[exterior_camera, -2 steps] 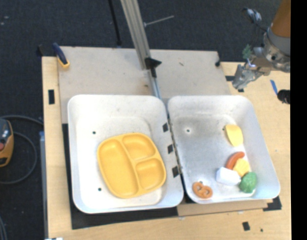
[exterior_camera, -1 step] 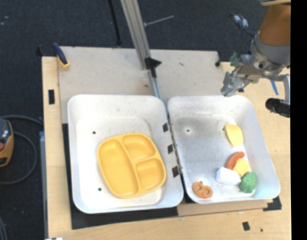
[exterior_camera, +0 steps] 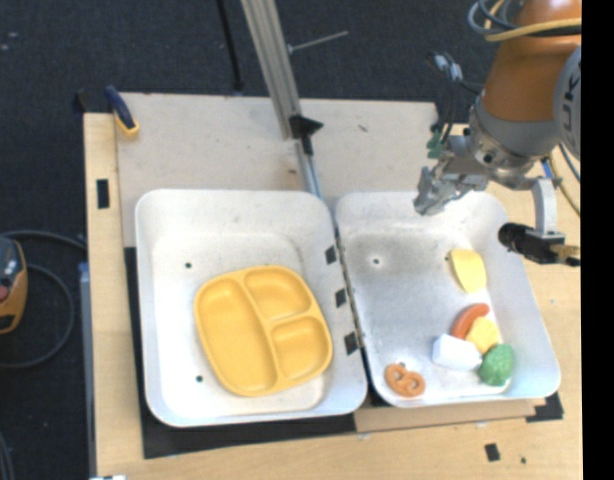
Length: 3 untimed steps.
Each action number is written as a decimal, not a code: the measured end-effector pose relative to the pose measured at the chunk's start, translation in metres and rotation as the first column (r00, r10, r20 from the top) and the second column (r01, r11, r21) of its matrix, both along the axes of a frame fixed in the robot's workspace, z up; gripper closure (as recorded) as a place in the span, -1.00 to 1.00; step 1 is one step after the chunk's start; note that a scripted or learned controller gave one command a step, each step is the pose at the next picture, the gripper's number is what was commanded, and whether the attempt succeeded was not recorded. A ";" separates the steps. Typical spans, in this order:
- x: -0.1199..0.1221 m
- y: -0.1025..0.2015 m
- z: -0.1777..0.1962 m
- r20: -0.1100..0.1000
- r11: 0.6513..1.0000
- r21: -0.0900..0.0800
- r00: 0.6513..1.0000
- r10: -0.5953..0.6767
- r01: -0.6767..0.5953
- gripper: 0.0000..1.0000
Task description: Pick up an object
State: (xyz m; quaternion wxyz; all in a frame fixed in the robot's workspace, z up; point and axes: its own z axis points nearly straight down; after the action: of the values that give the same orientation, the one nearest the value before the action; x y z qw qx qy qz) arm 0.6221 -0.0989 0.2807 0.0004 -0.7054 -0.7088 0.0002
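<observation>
Objects for picking lay in the right bin (exterior_camera: 387,298), all gathered toward its right side and near corner: a yellow block (exterior_camera: 468,269) sat furthest up that side, and below it an orange-red curved piece (exterior_camera: 469,318) touched a second, smaller yellow piece (exterior_camera: 484,335). A white piece (exterior_camera: 453,352) rested just beside those two, with a green lumpy item (exterior_camera: 496,365) touching it toward the bin's near right corner. An orange pretzel-shaped item (exterior_camera: 404,379) lay apart from this cluster, along the bin's near edge. The gripper (exterior_camera: 430,200) hung over the far edge of the right bin, well apart from every object in it, and nothing was between its fingers; whether they were spread or pressed together could not be told from this slant. Beside the right bin, the left bin (exterior_camera: 167,268) held a yellow divided tray (exterior_camera: 262,328) with three compartments.
</observation>
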 end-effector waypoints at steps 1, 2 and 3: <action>-0.022 0.055 -0.004 0.001 1.000 0.001 1.000 0.002 -0.002 1.00; -0.044 0.105 -0.007 0.002 1.000 0.001 1.000 0.002 -0.002 1.00; -0.070 0.140 -0.031 -0.001 1.000 0.000 1.000 0.001 -0.001 1.00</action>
State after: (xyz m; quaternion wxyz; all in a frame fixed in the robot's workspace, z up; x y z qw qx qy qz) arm 0.5525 0.0413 0.2499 0.0008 -0.7052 -0.7090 0.0006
